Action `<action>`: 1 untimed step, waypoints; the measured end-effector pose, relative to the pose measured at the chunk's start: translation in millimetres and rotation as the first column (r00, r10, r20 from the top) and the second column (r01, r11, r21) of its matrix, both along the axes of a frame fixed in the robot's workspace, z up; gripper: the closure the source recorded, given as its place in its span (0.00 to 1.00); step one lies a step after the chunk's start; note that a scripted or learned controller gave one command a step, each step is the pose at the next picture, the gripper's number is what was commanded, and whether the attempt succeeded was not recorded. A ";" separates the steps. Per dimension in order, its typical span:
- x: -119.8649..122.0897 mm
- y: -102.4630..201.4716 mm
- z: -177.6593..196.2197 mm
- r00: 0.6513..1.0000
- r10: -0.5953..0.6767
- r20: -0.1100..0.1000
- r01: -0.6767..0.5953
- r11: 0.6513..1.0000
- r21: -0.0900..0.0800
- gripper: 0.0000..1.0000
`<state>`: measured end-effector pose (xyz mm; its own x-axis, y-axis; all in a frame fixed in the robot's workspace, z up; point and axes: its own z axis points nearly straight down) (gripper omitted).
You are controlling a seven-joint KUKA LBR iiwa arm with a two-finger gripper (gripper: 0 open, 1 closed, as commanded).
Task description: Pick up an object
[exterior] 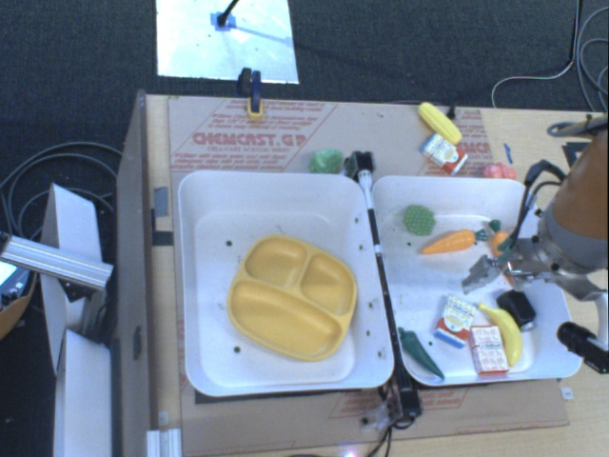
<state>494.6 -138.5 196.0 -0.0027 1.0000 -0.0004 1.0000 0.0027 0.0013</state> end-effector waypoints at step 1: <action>53.7 53.3 -34.7 1.000 0.008 0.002 -0.008 1.000 0.002 0.00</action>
<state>548.3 -85.2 161.2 -0.0106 0.9999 0.0018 0.9999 0.0106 0.0031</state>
